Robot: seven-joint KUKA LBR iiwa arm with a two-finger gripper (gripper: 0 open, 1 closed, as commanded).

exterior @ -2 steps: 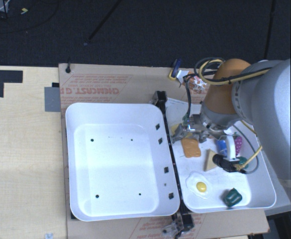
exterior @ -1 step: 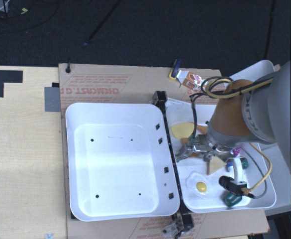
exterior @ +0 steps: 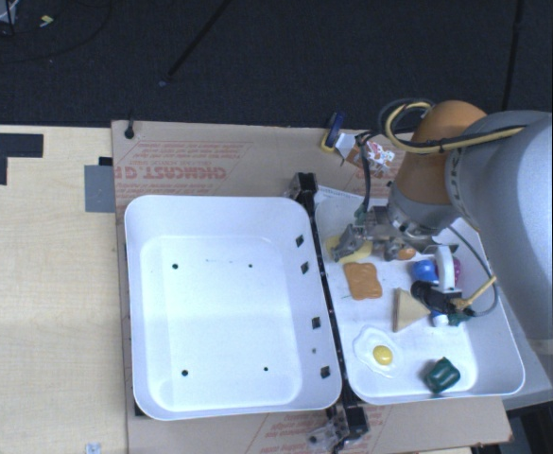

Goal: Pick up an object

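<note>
Nearest you, in the right bin [exterior: 503, 386], lie a dark green block [exterior: 441, 375] and a toy fried egg [exterior: 378, 351]. Just beyond sit a tan wedge [exterior: 406, 310] and a brown toast slice [exterior: 362, 280], with a blue object [exterior: 424, 270] to their right. The gripper [exterior: 375, 239] is down at the bin's far end, over a yellow piece [exterior: 344, 247] beside the toast; you cannot tell how its fingers stand. The arm [exterior: 503, 197] reaches in from the right, orange band [exterior: 441, 154] above the wrist. The left bin [exterior: 219, 305] sits alongside on the worktop [exterior: 40, 282].
</note>
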